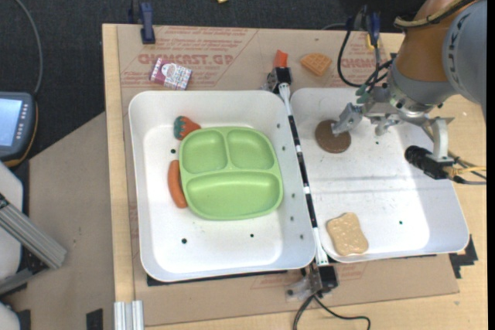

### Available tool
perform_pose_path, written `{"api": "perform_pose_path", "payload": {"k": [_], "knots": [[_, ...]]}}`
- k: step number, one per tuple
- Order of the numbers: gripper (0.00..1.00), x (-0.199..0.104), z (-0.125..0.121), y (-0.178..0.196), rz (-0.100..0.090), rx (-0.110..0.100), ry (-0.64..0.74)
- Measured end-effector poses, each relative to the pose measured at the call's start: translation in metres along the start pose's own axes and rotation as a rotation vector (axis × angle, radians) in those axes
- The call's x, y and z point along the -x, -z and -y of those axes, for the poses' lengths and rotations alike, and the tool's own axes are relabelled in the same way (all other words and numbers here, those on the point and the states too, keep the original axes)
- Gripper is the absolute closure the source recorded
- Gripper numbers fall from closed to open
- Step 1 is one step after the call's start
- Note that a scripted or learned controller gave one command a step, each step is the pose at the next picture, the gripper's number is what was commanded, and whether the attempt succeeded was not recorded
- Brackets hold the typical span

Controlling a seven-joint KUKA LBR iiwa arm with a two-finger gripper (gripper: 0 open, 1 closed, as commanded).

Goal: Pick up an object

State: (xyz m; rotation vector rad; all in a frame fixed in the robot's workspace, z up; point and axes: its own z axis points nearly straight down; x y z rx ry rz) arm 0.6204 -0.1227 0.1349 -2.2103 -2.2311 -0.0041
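Brown, round and flat, a cookie-like disc (332, 138) lay in the right bin (387, 228), near its upper-left corner. Gripper (349, 118) hovered just at the disc's upper-right edge, arm reaching in from the right. Whether anything sat between its fingers could not be told; nothing appeared held, and how far open it stood was unclear. A tan toast-shaped piece (347, 234) rested at the same bin's lower-left corner, well apart. Left bin (147, 166) carried a green divided plate (230, 172), with an orange carrot-like piece (176, 184) touching its left side. Judgement: a thin disc needs the gripper centred over it, lowered right to the bin floor, then closed across the edges; off-centre closing would likely nudge it toward the bin wall.
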Motion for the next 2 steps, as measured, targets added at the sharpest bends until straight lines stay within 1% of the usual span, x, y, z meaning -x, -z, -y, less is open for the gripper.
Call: {"api": "perform_pose_path", "payload": {"k": [1,2], "knots": [[0.00,-0.028,-0.010,-0.054,0.000,-0.007,-0.006],[1.00,-0.025,-0.011,-0.040,0.002,0.000,-0.007]]}}
